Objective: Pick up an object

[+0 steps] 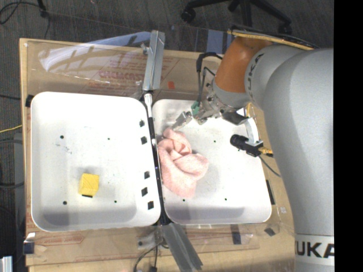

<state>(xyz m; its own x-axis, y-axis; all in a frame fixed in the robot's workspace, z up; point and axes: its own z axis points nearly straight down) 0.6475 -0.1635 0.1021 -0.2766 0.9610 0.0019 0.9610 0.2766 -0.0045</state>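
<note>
Two shallow white bins sit side by side on the worktop (85, 67). Nearest, low in the left bin (85, 220), lies a small yellow block (89, 185), which looks spongy and light. Further up, the pink cloth (180, 162) is bunched against the left wall of the right bin (227, 208); soft and limp, it would best be pinched at a raised fold. Beyond its top edge, the pincer (185, 118) hovers just above the cloth; whether it is spread or pressed together cannot be told.

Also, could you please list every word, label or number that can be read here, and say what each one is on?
"UKA": white letters on the arm, cut off at the left by the arm's edge.
Red print on the clear plastic sheet behind the bins: too blurred to read.
</note>
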